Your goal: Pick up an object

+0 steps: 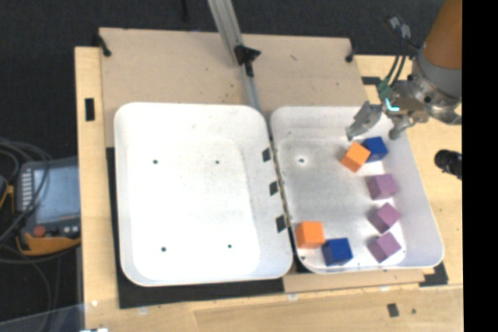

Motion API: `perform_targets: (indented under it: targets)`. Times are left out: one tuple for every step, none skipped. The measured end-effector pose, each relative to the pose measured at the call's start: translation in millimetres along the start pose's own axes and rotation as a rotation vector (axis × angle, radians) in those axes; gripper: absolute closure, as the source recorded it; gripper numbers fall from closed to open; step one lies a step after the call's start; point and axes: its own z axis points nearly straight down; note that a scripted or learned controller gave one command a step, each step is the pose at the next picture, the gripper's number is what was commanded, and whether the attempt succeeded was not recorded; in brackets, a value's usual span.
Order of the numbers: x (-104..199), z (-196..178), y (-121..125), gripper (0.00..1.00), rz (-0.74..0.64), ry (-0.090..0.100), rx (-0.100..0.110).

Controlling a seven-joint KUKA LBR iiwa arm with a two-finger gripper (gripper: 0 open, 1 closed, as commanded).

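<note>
Gripper hangs w/ fingers apart, nothing between them, just above orange cube at its 7 o'clock, blue cube touching. We judge approach step; next we'd descend over orange cube, then close.

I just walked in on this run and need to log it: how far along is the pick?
Done: the grey arm's tool has reached the right white bin, above the upper orange cube and the blue cube touching it. In hand: nothing visible between its fingers. Left: closing on a block and lifting it; all the blocks sit on the bin floor.
</note>
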Motion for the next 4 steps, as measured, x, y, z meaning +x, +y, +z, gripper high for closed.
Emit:
perform_targets:
  targets:
    - [0.2, -2.6, 0.7, 0.00, 0.000, 0.000, -0.005]
    - [7.5, 46.1, 2.9, 0.00, 0.001, -0.002, 0.001]
    - [8.7, 109.1, 4.7, 0.00, 0.004, -0.002, 0.001]
    - [10.9, 151.9, 3.5, 0.00, 0.005, -0.002, 0.000]
